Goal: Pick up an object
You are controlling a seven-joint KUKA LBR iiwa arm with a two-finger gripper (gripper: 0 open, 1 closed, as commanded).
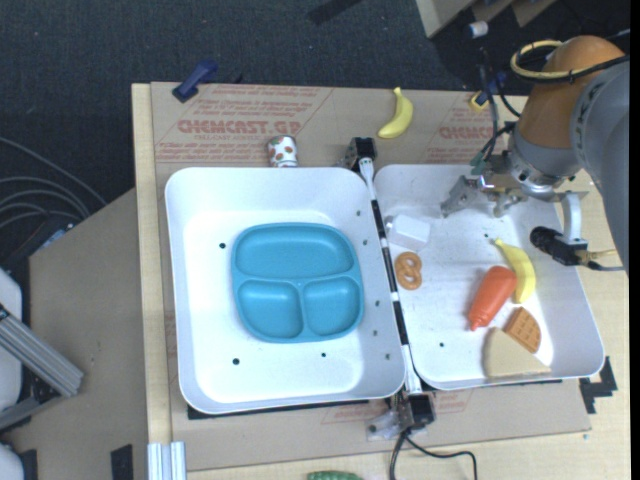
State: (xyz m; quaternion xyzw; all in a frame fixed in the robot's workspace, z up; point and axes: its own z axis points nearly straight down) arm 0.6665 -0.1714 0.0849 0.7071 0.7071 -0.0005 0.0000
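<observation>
Left bin (200, 368): holds a blue divided plate (296, 279) lying flat in the middle; nothing there needs picking, so a reach this far would be wasted travel.
Behind the bins: a small patterned cup (283, 150) and a yellow toy banana (397, 116) sit on the desk (160, 138), outside either bin and no easy target.
Divider zone: a white block (408, 232) and a pretzel (408, 270) lie just beside the wall between the bins; a grasp here risks a finger striking that wall.
Right bin (590, 338): an orange carrot (491, 296) touches a second banana (519, 268), with a waffle-like piece (522, 330) and a tan slice (512, 358) near them (a tight cluster). Closing on one may nudge its neighbour or pinch two at once.
Gripper (478, 194): near the bin's far edge, well apart from the cluster; its fingers look spread with nothing between them, though the shape is small and dark, so this is a tentative reading.
Main risk: the round carrot rolling or slipping out of a shallow pinch.
</observation>
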